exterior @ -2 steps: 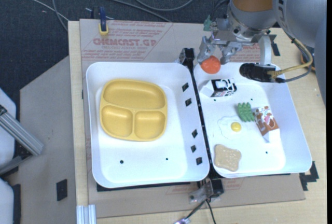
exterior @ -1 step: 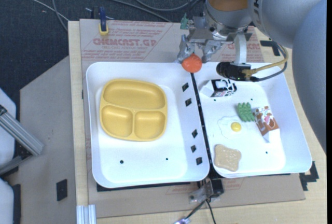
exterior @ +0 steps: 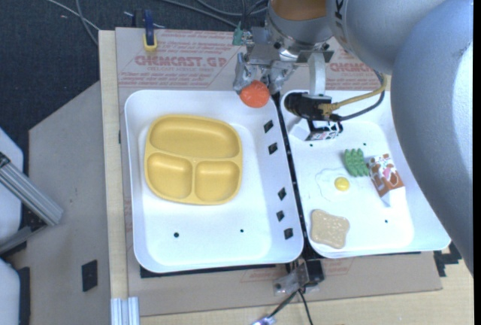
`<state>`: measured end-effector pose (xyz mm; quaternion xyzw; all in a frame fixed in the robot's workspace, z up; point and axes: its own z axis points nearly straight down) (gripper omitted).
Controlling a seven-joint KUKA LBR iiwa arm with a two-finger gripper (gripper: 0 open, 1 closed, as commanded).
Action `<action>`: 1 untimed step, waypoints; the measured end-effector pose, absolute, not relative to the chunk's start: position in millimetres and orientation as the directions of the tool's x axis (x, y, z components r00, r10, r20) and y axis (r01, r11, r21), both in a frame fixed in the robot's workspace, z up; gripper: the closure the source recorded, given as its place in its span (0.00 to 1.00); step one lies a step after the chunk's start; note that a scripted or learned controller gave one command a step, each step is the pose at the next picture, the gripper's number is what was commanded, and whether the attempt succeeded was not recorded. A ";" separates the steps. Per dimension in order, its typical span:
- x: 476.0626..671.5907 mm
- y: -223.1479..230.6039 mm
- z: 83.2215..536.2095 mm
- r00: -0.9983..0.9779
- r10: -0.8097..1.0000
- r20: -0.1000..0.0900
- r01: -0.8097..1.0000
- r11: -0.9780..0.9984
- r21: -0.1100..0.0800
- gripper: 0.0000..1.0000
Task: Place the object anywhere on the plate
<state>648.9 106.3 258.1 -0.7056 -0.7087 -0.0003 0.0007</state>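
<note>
A small round orange object (exterior: 255,95) hangs at the far right corner of the left bin (exterior: 134,165), above its back edge. My gripper (exterior: 255,87) reaches down from the grey arm and is shut on the orange object, with a finger on each side of its top. The yellow plate (exterior: 194,158), with three compartments, lies in the left half of that bin, to the lower left of the gripper and well apart from it. Nothing rests on the plate.
The right bin (exterior: 409,222) holds a fried egg (exterior: 335,182), a green toy (exterior: 355,162), a slice of toast (exterior: 329,229) and a brown-and-white packet (exterior: 385,174). A black cable fitting (exterior: 312,107) hangs by the divider. The arm covers the upper right.
</note>
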 end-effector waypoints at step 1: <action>649.1 103.8 259.1 -0.001 1.000 0.000 1.000 0.001 0.000 0.00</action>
